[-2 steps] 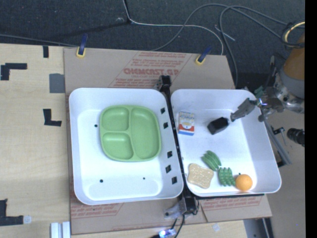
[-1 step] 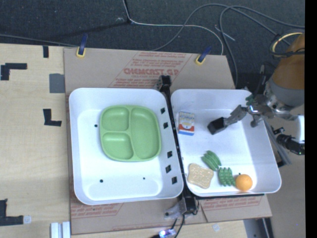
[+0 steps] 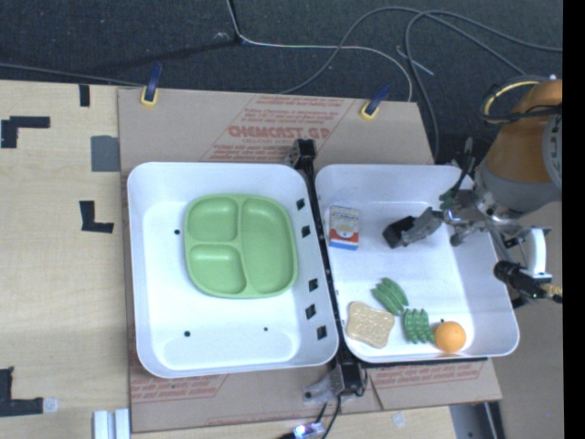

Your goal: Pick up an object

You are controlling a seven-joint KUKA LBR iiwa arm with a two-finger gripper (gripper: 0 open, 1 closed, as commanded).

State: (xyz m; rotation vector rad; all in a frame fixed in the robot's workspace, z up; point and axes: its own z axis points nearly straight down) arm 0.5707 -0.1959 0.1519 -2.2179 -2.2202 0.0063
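While the gripper (image 3: 403, 230) was hung over the right bin (image 3: 475, 273), its state couldn't be told. Nothing was gripped; the carton (image 3: 344, 227) lay just beside it. A blind close could easily be wasted on air.

A robotics lab: two white bins (image 3: 137, 245) clamped on cardboard (image 3: 274, 126), loose cables (image 3: 366, 26) overhead.

Red print on the cardboard sheet (image 3: 274, 122) reads roughly "CHEMCAST GP".
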